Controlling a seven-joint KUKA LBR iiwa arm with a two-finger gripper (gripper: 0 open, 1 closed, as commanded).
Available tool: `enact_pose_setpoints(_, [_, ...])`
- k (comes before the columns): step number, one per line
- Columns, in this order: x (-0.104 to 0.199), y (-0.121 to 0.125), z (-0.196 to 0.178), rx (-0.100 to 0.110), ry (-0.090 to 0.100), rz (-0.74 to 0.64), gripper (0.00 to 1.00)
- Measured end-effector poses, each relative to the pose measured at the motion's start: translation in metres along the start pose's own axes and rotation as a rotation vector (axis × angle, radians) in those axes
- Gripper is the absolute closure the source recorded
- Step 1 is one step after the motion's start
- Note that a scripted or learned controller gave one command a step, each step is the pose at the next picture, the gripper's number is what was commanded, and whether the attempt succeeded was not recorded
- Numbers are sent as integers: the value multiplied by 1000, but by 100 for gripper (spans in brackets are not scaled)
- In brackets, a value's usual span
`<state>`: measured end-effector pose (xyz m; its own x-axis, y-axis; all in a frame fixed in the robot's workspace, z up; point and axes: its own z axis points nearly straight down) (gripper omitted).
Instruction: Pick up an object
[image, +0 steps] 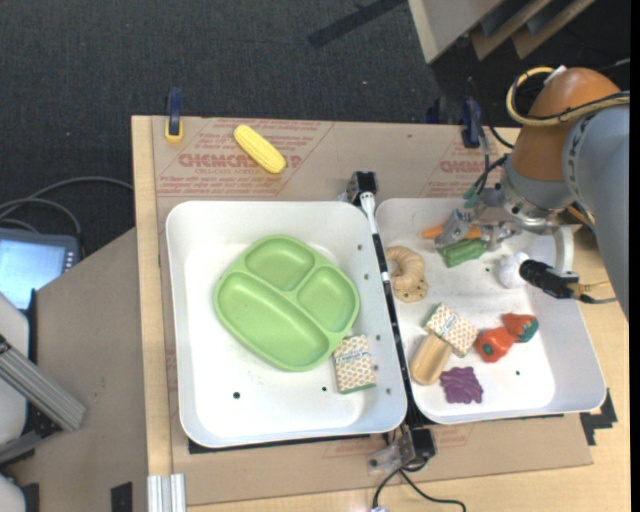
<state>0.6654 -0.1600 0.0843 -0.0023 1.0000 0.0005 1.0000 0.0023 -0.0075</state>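
I see the gripper (470, 232) over the right white plastic bin (575, 395), the small green block (461, 252) at its jaws; their spread I cannot tell.

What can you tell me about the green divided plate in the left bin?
The green divided plate is a light green, plastic-looking dish with rounded corners and three compartments: two smaller ones toward the far side and one long one nearer the camera. It lies flat and right side up on the floor of the left white bin, turned at an angle to the bin's walls. A small patterned box sits at its near right corner, seemingly touching the rim.
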Motion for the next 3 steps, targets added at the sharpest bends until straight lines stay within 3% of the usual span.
enact_pose_setpoints(1, [30,0,0,2,0,0,0])
enact_pose_setpoints(2, [-26,-27,-22,-6,-2,7,0])
enact_pose_setpoints(3, [23,-4,5,21,-1,-4,0])
